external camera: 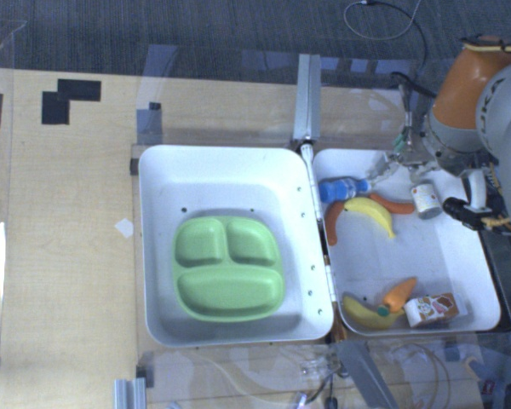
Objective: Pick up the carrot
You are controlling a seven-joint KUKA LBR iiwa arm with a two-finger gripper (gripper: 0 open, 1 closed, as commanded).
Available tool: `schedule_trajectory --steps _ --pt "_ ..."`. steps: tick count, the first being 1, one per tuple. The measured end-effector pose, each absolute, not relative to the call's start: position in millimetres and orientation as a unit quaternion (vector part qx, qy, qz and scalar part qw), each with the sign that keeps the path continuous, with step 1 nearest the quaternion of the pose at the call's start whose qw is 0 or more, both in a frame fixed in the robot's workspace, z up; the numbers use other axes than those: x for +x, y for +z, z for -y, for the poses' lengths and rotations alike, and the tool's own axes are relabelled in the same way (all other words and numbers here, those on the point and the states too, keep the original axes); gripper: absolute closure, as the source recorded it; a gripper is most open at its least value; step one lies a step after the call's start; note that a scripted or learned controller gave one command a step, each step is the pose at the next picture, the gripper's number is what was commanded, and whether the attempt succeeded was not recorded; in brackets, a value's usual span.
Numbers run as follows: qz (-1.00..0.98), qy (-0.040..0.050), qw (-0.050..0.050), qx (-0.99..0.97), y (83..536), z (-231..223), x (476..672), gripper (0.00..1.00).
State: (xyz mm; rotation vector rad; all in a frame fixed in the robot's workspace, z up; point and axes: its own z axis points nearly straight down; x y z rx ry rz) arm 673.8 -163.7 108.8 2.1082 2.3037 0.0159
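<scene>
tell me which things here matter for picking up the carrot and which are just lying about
For the job:
- carrot, near the front of the right bin
- pincer, over that bin's far edge

Just lying about:
- green divided plate in the left bin
- two bananas
- blue bottle
- small carton

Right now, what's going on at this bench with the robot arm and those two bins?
A grey robot arm with an orange band reaches in over the far corner of the right bin. Its gripper sits by the rim there, near a blue bottle. The carrot it should pick up lies untouched at the bin's near edge, beside a banana and a small carton. The left bin holds a green divided tray.
</scene>
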Motion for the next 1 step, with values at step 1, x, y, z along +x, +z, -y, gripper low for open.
schedule_trajectory --steps 1 --pt "-0.813 0.0016 0.003 0.582 137.2 191.1 625.1 0.0"
